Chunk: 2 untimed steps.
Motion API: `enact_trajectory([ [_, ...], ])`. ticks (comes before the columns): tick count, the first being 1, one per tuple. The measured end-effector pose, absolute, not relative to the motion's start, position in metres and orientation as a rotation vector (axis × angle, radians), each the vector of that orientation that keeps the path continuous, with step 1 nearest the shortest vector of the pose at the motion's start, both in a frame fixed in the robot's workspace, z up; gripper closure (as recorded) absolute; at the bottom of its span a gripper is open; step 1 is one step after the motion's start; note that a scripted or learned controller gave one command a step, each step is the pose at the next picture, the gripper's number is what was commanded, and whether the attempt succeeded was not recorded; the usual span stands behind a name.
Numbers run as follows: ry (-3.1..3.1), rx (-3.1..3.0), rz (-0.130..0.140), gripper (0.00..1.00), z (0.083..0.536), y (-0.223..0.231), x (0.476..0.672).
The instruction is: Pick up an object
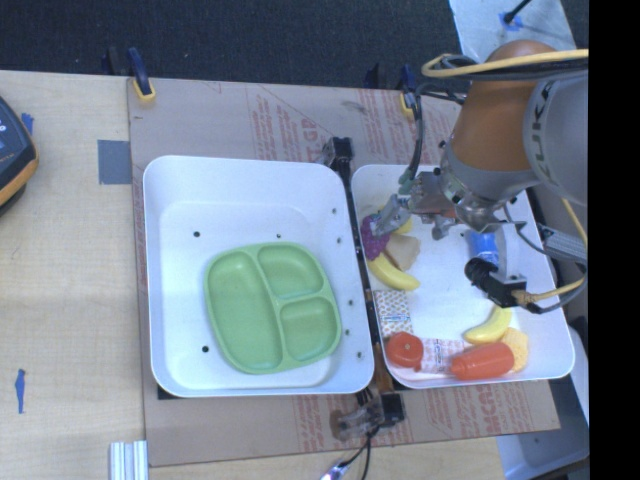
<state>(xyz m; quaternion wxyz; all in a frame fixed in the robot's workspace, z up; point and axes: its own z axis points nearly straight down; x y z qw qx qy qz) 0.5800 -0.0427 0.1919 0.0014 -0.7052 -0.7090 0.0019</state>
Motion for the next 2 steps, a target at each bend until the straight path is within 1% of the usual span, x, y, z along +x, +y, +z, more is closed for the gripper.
enact_trajectory([
  [1,-2.224,-2.215,0.007,0.00,0.191,-0.066,0.513],
  [2,-2.222,-2.214,0.008,0.00,0.092,-0.098,0.546],
])
